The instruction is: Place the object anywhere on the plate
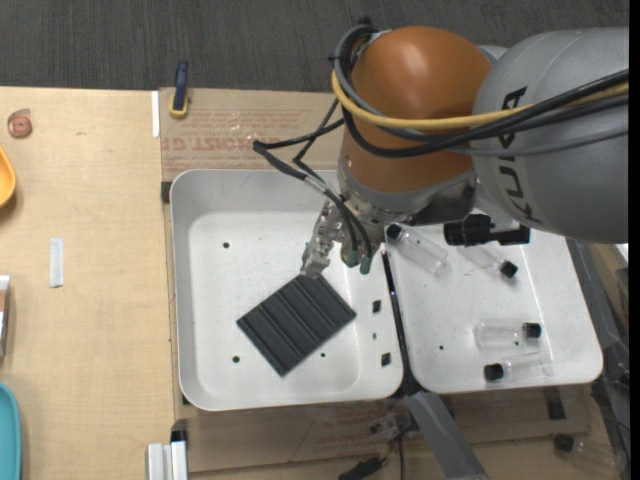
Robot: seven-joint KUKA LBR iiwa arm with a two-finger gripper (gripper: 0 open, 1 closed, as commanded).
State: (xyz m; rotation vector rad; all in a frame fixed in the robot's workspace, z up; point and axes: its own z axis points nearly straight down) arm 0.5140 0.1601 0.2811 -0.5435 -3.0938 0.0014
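The plate (297,323) is a dark ribbed rectangle lying flat and turned at an angle in the left bin (200,268). My gripper (336,255) hangs low over that bin, just above the plate's upper right corner and close to the wall between the bins. A small green part shows at its right side. Several clear vials with black caps lie in the right bin (570,308): one (420,251) just right of the gripper, one (508,334) lower down, and one (512,370) near the front rim. The arm's orange band and grey body cover the back of both bins.
A small black piece (508,268) lies in the right bin. Two tiny black bits (377,306) rest on the left bin's floor by the dividing wall. Black cables (290,163) loop out from the wrist. The wooden benchtop (80,268) stretches to the left.
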